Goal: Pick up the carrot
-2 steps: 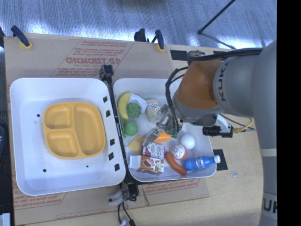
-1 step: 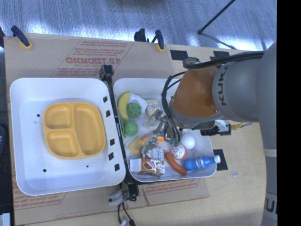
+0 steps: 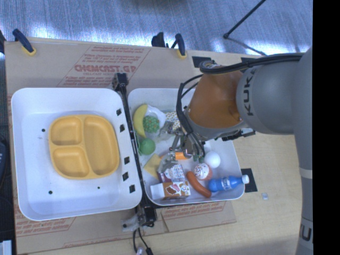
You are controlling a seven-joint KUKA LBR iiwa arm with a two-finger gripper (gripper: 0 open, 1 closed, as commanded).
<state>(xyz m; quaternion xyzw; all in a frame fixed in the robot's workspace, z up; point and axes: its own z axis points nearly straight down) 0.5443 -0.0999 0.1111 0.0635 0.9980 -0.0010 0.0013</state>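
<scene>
Arm reaches in from the right over the right bin (image 3: 229,149); orange band sits above the bin's middle. Gripper (image 3: 183,152) is low among the clutter, just right of the green ball (image 3: 147,146). A small orange piece, likely the carrot (image 3: 180,155), lies right at the jaws; cannot tell whether the jaws are spread or pinching it. Relative to the green ball: banana (image 3: 139,119) above, white egg (image 3: 212,159) further right past the gripper, sausage (image 3: 198,185) and blue bottle (image 3: 226,184) down to the right, small carton (image 3: 171,189) below. Left bin (image 3: 21,142) holds a yellow divided plate (image 3: 84,145). Both bins rest on the table (image 3: 64,52).
</scene>
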